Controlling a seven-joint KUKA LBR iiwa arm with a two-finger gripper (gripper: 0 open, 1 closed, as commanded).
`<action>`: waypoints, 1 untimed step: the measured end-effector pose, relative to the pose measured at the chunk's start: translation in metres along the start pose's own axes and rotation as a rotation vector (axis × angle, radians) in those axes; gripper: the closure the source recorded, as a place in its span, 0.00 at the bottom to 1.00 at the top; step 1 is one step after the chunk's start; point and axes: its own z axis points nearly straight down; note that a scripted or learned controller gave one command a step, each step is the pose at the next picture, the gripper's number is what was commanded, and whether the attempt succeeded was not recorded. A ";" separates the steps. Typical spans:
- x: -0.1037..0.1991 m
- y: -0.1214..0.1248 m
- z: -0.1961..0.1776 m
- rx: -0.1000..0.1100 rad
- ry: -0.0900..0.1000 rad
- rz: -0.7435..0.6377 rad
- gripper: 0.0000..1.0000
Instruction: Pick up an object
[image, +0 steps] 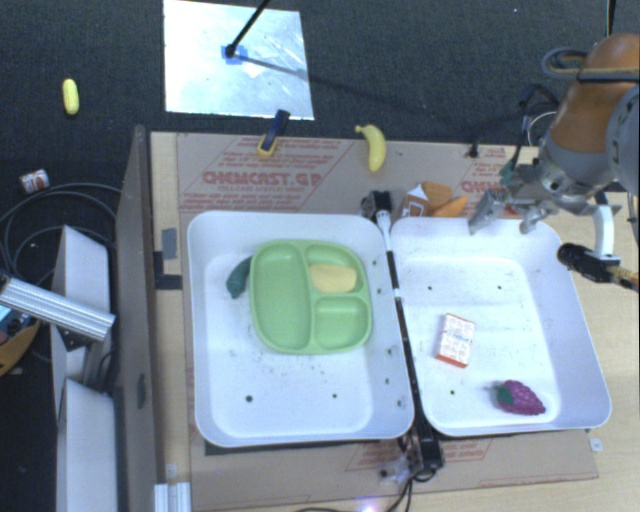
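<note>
Your likeliest picks sit in the right bin (585, 330): a small orange-and-white carton (456, 340) lying flat near the middle of the floor, and a purple grape bunch (520, 398), prob. a plastic toy, near the front right corner. The two are apart, w/ bare floor between them.

The carton looks light and stiff, w/ flat sides, so I'd judge it the easier grab: close across its narrow width, square to the edges, else it may skid on the smooth bin floor. The grapes look lumpy and rounded; they could roll or squirt out of a pinch, so take them across the fat middle, not the tip.

The gripper (507, 212) hovers over the back rim of the right bin, well away from both objects. Its two fingers (484, 214) are spread apart w/ nothing between them, so the jaws are open and the pick isn't started yet.

Left bin (215, 330) holds a green divided plate (305, 318) w/ a pale yellow item (334, 277) in its upper right compartment; can't tell what it is. A dark green piece (239, 276) lies touching the plate's left rim.

Outside the bins: a toy banana (374, 146) on the cardboard behind them, an orange item (440, 199) at the back between the bins, a small yellow thing (70, 96) far left on the dark floor.
</note>
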 end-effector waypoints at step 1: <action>0.035 -0.047 0.019 0.005 0.002 0.000 0.00</action>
